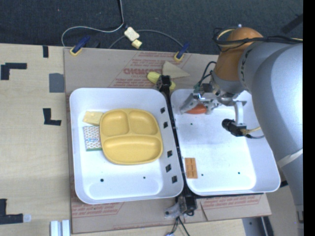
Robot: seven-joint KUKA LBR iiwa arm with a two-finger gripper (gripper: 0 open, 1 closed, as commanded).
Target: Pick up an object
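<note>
We are reaching into the right bin [256,178], end effector [199,102] lowering at its far-left corner over a small orange-red object [198,110], finger spread impossible to tell, likely angling steeply because the object is lying close against the wall.

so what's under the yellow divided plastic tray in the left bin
Two flat items poke out from the left edge of the yellow divided plastic tray: a pale yellow wedge-shaped piece and a small patterned card. The tray covers how far they extend beneath it.
</note>
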